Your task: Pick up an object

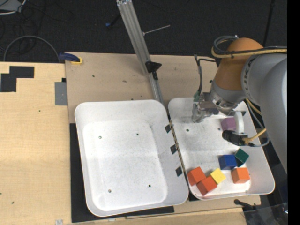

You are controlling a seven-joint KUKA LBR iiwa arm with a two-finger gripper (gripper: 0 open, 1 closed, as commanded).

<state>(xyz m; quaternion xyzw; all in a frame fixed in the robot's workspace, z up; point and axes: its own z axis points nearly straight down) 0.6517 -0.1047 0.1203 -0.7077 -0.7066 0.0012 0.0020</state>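
Note:
My gripper point(198, 111) hangs over the far part of the right bin point(199, 137), low near its floor, with no block under it. A pale purple block point(228, 123) lies just to its right. Toward the bin's near edge sit a blue block point(228, 161), a dark green block point(242, 155), a yellow block point(218, 176), an orange block point(240, 175) and two red-orange blocks point(201, 180).
The left bin point(123, 153) lies beside the right one, with black clips along the shared edge. A slanted aluminium rail point(139, 46) rises behind the bins. My grey arm with its orange band point(236, 64) fills the right side.

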